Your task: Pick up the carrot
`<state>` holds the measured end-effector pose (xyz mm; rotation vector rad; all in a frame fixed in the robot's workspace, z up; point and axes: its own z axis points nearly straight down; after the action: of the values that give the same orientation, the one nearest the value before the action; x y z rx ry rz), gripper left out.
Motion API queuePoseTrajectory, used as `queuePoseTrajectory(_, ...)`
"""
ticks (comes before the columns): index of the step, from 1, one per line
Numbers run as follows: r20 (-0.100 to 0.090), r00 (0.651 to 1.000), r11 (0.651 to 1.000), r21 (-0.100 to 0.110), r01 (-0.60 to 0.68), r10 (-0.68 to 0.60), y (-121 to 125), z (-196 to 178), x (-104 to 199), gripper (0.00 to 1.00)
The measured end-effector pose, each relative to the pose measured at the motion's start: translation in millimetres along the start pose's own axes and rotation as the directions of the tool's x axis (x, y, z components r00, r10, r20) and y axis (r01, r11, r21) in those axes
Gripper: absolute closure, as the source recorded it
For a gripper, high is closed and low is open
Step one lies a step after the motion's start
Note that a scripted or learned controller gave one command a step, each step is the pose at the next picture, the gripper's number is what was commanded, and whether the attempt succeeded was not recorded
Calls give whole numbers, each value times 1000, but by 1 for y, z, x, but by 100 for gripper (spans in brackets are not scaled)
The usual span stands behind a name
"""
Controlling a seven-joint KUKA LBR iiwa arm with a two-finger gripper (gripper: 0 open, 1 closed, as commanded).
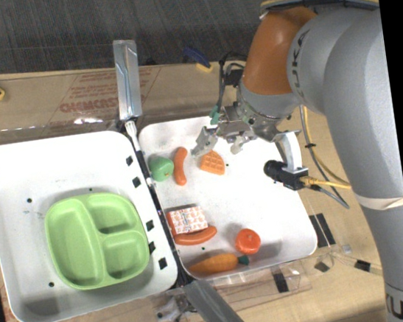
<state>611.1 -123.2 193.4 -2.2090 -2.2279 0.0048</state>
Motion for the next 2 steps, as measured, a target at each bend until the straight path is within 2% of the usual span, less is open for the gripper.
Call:
queuePoseTrajectory(1,1,1000,1000,-2,-25,25,-31,102,-25,0)
queuePoseTrajectory(2,1,996,996,-4,90,-90,44,101,-31,0)
